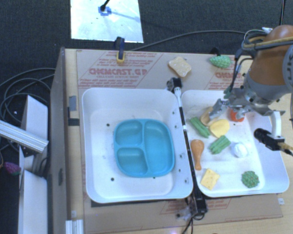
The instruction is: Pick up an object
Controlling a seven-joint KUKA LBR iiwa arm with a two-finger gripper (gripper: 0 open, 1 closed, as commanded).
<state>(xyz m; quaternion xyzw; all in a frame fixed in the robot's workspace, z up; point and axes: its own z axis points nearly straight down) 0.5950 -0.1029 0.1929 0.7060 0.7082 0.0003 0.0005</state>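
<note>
My gripper (228,110) hangs low over the far part of the right bin (278,177), under the grey and orange arm. A small red-orange toy (236,115) lies right beneath it; whether it is gripped is hidden. Close by on the left are a yellow lemon-like piece (219,127), a pale yellow piece (206,116) and a green bean pod (200,126). Further toward the front lie a green pickle (219,144), a white egg (240,150), a tan drumstick (197,152), a yellow cheese wedge (209,178) and a green broccoli (250,179).
The left bin (95,130) holds a blue divided plate (143,146). A bread slice (179,66) and a green knobbly toy (220,61) lie on the cardboard behind the bins. A black connector (266,139) on a cable juts over the right bin's right side.
</note>
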